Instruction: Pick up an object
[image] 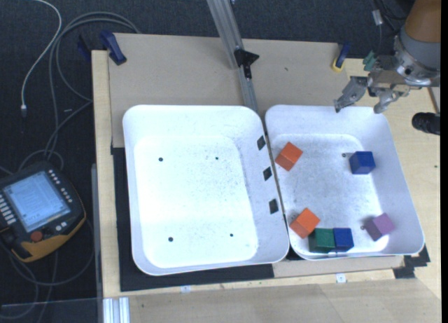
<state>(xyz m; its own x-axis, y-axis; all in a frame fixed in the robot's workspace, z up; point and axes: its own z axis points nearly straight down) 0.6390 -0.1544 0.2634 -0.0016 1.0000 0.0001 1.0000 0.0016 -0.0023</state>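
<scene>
My gripper point(365, 100) hangs open over the back rim of the right bin point(395, 148), its two fingers spread with nothing between them. In that bin lie several cubes. An orange cube point(288, 155) sits near the left wall. A blue cube point(362, 162) lies below the gripper, toward the right. At the front are a second orange cube point(304, 223), a green cube point(323, 239), a blue cube point(342, 237) touching the green one, and a purple cube point(380, 225).
The left bin point(140, 132) stands beside the right one, black clips along their shared wall. A metal pole point(224, 17) rises at the back centre. Blue clamps point(112, 47) hold the board. A teach pendant point(35, 206) and cables lie left of the bench.
</scene>
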